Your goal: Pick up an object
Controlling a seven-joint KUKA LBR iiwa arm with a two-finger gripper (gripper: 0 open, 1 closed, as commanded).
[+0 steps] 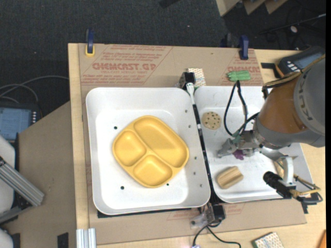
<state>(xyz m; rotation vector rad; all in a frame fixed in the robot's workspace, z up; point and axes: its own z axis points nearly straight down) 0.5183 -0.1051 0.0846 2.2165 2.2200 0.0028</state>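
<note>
Overall, we note these from largest to smallest.
Table (129, 61): we see brown board carrying two white bins side by side.
Left bin (103, 112): we find a yellow three-compartment tray (150, 150) lying near its middle.
Right bin (248, 192): we count a round cookie (211, 120) near its far left and a tan bread roll (229, 177) near its front edge.
Arm (287, 110): we see it reaching in over the right bin.
Gripper (235, 148): low between cookie and roll, a small purple object (239, 152) at its tip; whether the fingers are spread or pinching, we cannot tell.
</note>
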